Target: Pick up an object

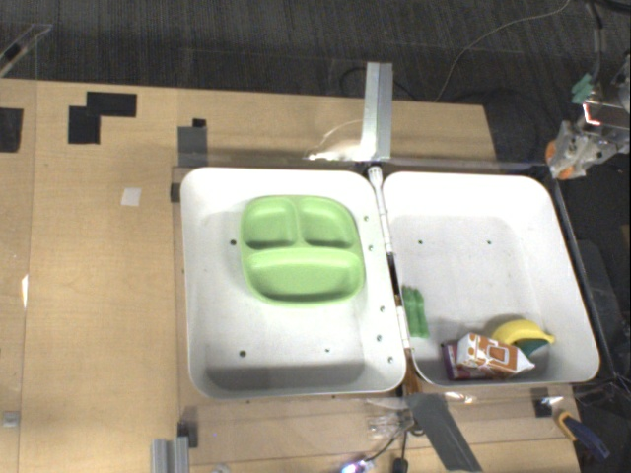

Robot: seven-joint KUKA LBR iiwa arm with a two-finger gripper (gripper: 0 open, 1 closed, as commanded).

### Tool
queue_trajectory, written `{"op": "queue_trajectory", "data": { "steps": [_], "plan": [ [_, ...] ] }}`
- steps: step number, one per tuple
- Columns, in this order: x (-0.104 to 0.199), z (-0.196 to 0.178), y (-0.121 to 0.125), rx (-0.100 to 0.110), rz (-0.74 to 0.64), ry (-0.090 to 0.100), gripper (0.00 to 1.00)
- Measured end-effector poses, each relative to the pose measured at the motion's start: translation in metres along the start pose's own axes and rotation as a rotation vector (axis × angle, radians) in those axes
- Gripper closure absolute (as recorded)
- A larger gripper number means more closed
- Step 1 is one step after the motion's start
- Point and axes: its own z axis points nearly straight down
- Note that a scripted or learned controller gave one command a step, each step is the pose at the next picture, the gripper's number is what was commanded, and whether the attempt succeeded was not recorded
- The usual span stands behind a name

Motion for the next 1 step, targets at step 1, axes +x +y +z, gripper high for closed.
{"op": "queue_trajectory", "data": {
  "steps": [1],
  "plan": [
    [0.0376, 0.1083, -0.0516, 0.003, -0.082, 0.001, 1.00]
  ]
}}
